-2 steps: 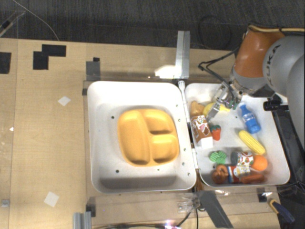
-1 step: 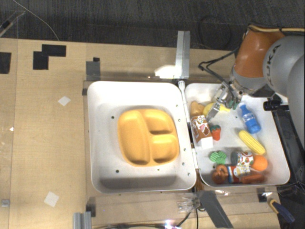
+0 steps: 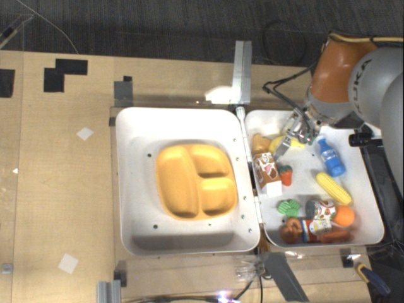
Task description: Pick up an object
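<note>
Gripper (image 3: pixel 291 137) hanging over the far-left part of the right bin (image 3: pixel 372 197), fingers spread apart, nothing between them; yellow item (image 3: pixel 278 145) lying just beneath the tips

Left bin (image 3: pixel 126 188) holding a yellow divided tray (image 3: pixel 192 178), sitting centrally

Right bin carrying the candidates: corn cob (image 3: pixel 332 188) lying near the middle, blue bottle (image 3: pixel 331 157) resting just beyond it, small carton (image 3: pixel 267 172) leaning at the left wall, orange ball (image 3: pixel 344 216) sitting near the front right corner

Handling judgement: toy pieces looking light, stiff and smooth, likely slippery; corn cob lying apart from its neighbours, best pinched across its narrow middle
</note>
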Motion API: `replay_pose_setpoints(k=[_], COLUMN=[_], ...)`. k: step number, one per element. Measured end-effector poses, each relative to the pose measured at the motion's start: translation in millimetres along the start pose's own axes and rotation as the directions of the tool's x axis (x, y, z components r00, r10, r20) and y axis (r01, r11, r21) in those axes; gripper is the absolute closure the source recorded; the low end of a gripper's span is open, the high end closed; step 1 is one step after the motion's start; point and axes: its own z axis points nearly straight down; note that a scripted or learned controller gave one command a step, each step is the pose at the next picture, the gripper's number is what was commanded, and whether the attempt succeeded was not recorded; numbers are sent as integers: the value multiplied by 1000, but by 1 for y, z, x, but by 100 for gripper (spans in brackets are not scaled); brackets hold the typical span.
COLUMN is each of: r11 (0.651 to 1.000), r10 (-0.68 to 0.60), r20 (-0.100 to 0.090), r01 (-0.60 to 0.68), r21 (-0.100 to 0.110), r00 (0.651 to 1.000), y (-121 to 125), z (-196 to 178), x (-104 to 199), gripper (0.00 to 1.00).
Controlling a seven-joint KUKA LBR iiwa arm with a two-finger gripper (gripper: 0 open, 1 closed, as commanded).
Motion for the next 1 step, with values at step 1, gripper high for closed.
replay_pose_setpoints(k=[1], r11=[761], r10=[649], r20=[6], r01=[-649], r21=[-19], r00=[761], y=[-24], z=[9], x=[-7], gripper=[0])
